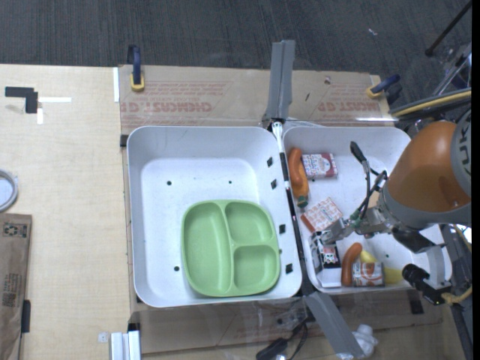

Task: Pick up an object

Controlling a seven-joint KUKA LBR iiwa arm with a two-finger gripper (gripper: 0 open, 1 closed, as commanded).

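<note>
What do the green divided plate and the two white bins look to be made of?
Green plate: probably moulded plastic, matte, one even colour with soft rounded dividers. Left bin and right bin: likely thin formed plastic, smooth with a slight sheen and rounded corners, though painted metal cannot be ruled out.

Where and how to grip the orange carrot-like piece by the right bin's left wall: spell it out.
Grip the orange piece across its narrow width at mid-length, coming straight down. It lies long and slim along the right bin's wall, so set the fingers parallel to that wall, probably one squeezing into the wall-side gap.

A green divided plate (229, 247) lies in the left bin (142, 201); packets clutter the right bin (390, 137).
</note>
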